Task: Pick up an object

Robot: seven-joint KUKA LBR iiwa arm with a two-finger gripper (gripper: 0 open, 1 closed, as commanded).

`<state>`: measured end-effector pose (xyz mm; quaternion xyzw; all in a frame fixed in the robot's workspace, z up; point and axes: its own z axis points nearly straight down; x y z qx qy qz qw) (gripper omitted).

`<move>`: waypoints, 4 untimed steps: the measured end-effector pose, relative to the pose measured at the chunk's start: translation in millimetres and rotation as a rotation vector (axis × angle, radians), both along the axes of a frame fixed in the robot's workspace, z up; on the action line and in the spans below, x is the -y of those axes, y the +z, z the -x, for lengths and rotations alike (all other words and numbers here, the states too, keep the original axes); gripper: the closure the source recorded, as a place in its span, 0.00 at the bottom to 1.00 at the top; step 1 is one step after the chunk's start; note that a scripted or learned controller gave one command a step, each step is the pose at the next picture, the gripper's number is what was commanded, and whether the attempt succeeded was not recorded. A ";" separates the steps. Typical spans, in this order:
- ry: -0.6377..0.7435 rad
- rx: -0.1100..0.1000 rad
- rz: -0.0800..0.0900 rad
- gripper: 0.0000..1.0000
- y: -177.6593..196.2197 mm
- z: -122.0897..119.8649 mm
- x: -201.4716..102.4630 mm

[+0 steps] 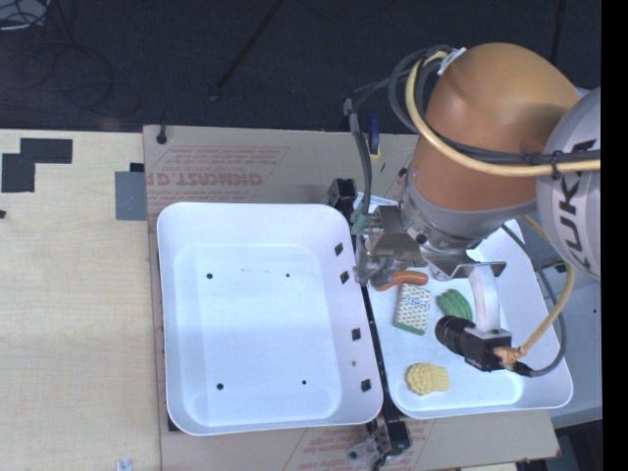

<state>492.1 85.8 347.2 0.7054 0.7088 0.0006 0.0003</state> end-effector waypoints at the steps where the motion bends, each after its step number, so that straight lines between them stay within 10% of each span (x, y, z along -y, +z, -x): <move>1: -0.009 -0.010 0.002 1.00 -45.5 17.8 40.7; 2: -0.003 0.002 0.002 1.00 -30.8 -79.7 46.5; 3: -0.002 -0.006 0.000 1.00 -18.2 -45.3 9.6; 4: 0.001 0.005 -0.002 1.00 74.7 -28.1 -25.7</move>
